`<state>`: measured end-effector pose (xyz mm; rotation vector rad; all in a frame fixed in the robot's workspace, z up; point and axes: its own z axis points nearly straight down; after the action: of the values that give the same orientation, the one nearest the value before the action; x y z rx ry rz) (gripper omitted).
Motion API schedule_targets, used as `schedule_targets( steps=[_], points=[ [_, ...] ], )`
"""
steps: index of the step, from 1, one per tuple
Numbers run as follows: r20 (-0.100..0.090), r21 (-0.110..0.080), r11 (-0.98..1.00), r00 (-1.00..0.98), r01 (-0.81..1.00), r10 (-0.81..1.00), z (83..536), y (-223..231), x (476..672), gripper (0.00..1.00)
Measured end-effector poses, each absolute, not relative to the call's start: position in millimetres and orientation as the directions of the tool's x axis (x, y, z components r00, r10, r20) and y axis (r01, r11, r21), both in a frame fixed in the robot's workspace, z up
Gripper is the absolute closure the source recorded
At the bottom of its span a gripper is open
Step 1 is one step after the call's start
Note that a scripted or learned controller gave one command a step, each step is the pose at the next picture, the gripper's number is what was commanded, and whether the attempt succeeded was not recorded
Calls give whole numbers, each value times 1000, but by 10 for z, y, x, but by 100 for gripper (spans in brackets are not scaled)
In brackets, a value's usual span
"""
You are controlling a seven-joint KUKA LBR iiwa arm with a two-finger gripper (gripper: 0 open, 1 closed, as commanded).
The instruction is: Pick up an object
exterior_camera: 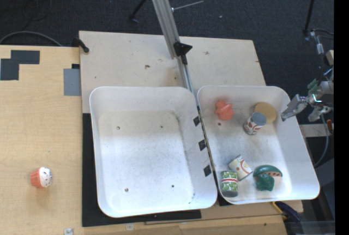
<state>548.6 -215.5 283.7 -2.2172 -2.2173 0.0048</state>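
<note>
The right bin (305, 174) holds several small objects. A pink lump (223, 110) lies near its back left. A tan round piece (266, 109) and a small cup with a grey-blue top (254, 122) sit together at the back. Toward the front are a tipped white patterned cup (240, 166), a green can (229, 183) and a green toy with a red and white stripe (266, 176). My gripper (297, 107) hangs at the right bin's right rim, just right of the tan piece and apart from every object. It is small and partly cut off here.
The left bin (142, 152) adjoins the right one, with black clips along the shared wall. A slanted metal rail (166, 16) rises behind the bins. A red and white cupcake-like toy (41, 177) lies on the wooden bench far left.
</note>
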Motion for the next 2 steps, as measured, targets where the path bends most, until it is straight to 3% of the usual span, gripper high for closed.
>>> schedule_targets(
  steps=[1,2],
  points=[
    [1,-2,1,-1,1000,1000,2860,-2156,5493,0],
    [2,-6,0,0,1000,1000,2427,-2161,5496,0]
  ],
)
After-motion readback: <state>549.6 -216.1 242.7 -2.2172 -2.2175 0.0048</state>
